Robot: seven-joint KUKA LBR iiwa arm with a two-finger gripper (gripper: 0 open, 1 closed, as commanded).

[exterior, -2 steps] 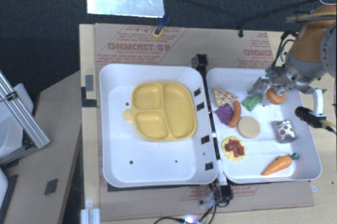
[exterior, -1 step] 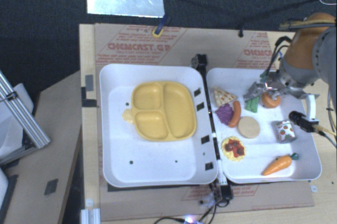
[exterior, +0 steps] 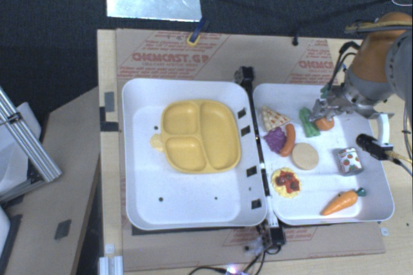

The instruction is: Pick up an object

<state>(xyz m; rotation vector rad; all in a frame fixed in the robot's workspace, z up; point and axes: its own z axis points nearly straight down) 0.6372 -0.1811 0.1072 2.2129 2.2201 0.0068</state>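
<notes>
From the camera view above the bench [exterior: 110,138], my pincer [exterior: 321,113] sits low over the upper part of the right bin [exterior: 381,203], right at a small orange piece [exterior: 326,123] that lies just beside a green pod-shaped toy [exterior: 307,122]. Whether the pincer is spread or closed, and whether it has anything, I cannot tell: the wrist hides its tips. The likely target is that orange piece; the other candidates, a pizza slice [exterior: 275,117], a purple cluster [exterior: 275,138], a sausage [exterior: 288,139], a tan round disc [exterior: 305,156], a patterned cube [exterior: 349,161], a carrot [exterior: 340,202] and a small pasta plate [exterior: 286,182], lie spread across the same bin. The left bin [exterior: 139,203] carries a yellow divided plate [exterior: 197,136]. To do this well, I judge I should centre on the orange piece alone, keep clear of the green toy, close fully, then lift straight up.
</notes>
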